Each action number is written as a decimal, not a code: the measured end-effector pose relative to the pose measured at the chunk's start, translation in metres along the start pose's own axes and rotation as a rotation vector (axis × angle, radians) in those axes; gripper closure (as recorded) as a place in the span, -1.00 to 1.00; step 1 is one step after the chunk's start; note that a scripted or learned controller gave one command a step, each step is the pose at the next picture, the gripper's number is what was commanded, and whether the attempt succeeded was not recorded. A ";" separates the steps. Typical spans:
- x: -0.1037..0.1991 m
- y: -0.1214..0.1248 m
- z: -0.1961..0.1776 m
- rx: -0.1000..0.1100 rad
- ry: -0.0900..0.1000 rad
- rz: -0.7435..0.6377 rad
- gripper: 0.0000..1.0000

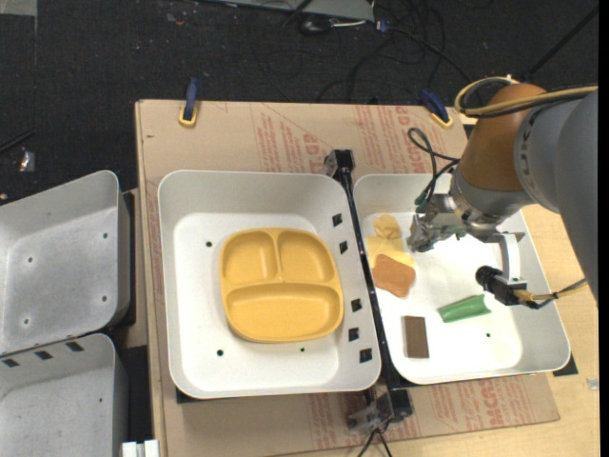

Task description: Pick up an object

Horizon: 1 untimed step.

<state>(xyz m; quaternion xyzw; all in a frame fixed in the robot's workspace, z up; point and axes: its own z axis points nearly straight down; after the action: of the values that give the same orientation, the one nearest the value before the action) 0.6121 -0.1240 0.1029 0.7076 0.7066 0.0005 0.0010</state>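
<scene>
- the hand [425, 231] hangs low in the right bin [542, 346], just right of a pale yellow lump [385, 227]; whether its grip is open or closed, i cannot tell from here, and nothing shows held in it.
- taking the orange wedge [393, 274] as the mark: it lies near the bin's left wall, just below and left of the hand, and looks the closest thing to pick.
- the wedge seems a matte, rounded toy piece, probably light and a bit soft; i'd take it across its narrow sides, where it shouldn't slip.
- the lump sits just above the wedge, nearly touching it, small and knobbly, likely to roll away under a pinch.
- right of the wedge and lower lies a green piece [463, 308], long, smooth and tilted; best gripped across its short width.
- below the wedge lies a brown block [415, 336], flat, stiff and rectangular; lying so low, it may be hard to get under.
- left of the wedge, in the other bin [181, 255], sits a yellow tray [282, 285], glossy hard plastic, three compartments, too wide to grip except at the rim.
</scene>
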 end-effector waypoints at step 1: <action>0.002 -0.006 -0.046 -0.003 0.000 0.000 1.00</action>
<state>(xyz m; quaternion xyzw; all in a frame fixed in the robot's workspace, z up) 0.6061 -0.1222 0.1489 0.7077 0.7065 0.0014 0.0020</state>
